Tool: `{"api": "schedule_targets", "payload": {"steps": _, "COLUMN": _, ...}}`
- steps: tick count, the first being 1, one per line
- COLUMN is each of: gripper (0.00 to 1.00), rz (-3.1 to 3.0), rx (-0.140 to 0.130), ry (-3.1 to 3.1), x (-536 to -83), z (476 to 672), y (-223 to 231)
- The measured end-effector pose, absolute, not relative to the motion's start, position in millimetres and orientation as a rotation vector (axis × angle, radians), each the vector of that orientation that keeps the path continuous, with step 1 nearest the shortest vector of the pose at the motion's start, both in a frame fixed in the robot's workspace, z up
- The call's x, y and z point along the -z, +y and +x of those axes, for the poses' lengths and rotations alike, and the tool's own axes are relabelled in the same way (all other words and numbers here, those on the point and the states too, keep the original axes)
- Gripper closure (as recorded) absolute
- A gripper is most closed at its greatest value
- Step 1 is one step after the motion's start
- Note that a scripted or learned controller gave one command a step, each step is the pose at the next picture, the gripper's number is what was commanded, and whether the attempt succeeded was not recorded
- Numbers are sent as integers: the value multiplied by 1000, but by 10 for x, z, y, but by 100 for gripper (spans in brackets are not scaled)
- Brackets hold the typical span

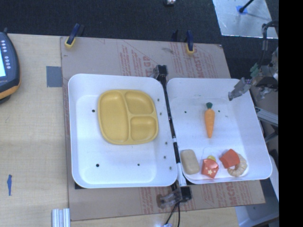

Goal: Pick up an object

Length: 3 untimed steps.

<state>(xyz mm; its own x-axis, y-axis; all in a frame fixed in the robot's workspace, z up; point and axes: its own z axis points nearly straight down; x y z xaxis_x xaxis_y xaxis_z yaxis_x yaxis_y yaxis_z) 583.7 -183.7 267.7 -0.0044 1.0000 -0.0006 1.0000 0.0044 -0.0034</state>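
Two white bins sit side by side on a cardboard sheet point(142, 60) clamped to the bench. In the left bin point(80, 126) lies a yellow divided plate point(128, 116), upper middle of that bin, with nothing on it. The right bin point(189, 93) holds everything small enough to pick: a carrot point(209, 120) lying lengthwise near the bin's centre, well apart from the rest, and a cluster along the lower edge. That cluster is a tan block point(190, 161), a red cube with a star point(210, 169), and a red piece point(229, 158) resting against a pale ring point(241, 167); the cube and the red piece are close together, the block just beside the cube.

At the right edge of the frame, beside the upper right rim of the right bin, the gripper point(238, 90) reaches in at a slant, its grey tip over the bin's corner. It has nothing in its grasp; how wide it stands I cannot tell, as the tip is small and blurred.

The carrot looks the easiest target: it lies alone with bare floor on both sides, so a grasp across its narrow body would meet no neighbours. The clustered pieces sit against the bin's lower wall, which would likely crowd any approach.
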Motion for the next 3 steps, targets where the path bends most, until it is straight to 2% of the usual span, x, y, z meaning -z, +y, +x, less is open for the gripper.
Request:
{"api": "schedule_targets", "payload": {"steps": 1, "gripper": 0, "rz": -2200, "rx": -13, "ry": -2222, "x": -1067, "z": 5997, "y": -1335}}
{"api": "schedule_targets", "payload": {"steps": 2, "gripper": 0, "rz": -2214, "rx": -7, "ry": -2224, "x": -912, "z": 6069, "y": -1458}}
{"api": "schedule_targets", "payload": {"steps": 3, "gripper": 100, "rz": -2213, "rx": -7, "ry": -2223, "x": -1029, "z": 6070, "y": -1465}}
